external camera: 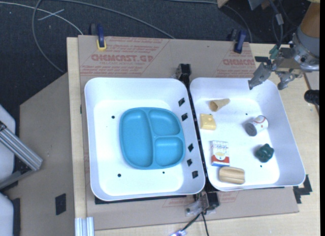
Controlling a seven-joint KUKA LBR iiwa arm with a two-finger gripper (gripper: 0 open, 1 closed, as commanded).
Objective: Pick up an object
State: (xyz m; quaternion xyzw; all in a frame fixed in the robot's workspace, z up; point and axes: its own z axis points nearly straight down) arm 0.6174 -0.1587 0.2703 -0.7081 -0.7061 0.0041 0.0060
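My gripper (269,80) hangs over the far edge of the right bin (289,143), its two fingers spread open with nothing between them. In that bin lie a tan cone (219,104), a yellow cheese wedge (207,122), a red and white carton (220,153), a bread roll (231,175), a dark green piece (264,153), a grey cylinder (252,128) and a small white ball (261,121) touching it. The cone is the nearest object to the gripper, to its lower left.
The left bin (101,113) holds a blue divided plate (152,137). Black clips (184,70) sit along the seam between the bins. Blue clamps (101,38) hold the cardboard base at the far edge. Cables trail over the dark floor behind.
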